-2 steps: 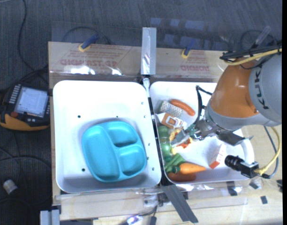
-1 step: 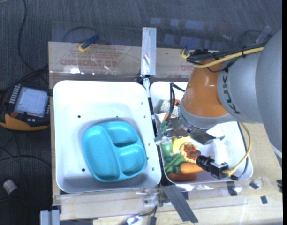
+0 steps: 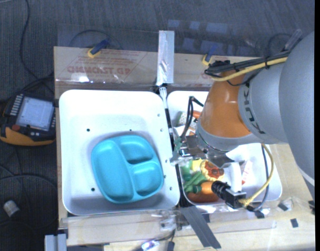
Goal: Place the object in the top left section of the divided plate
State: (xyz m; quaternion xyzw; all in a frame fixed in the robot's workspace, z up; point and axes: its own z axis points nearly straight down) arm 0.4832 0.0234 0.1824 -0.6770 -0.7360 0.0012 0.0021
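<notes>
Camera view: pincer [image 3: 197, 167] sits low in right bin [image 3: 272, 190] clutter [image 3: 199, 182]; can't tell its state. You risk grabbing wrong/no item, missing blue plate [image 3: 127, 166].

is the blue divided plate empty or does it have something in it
Empty: all three sections of the blue divided plate show bare blue.

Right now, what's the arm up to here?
The arm is reaching down into the right bin, its wrist over a pile of colourful items near the divider. Whether it has grabbed anything cannot be told from this view. The blue divided plate sits in the left bin with nothing in its sections, so no item has been placed yet.
</notes>
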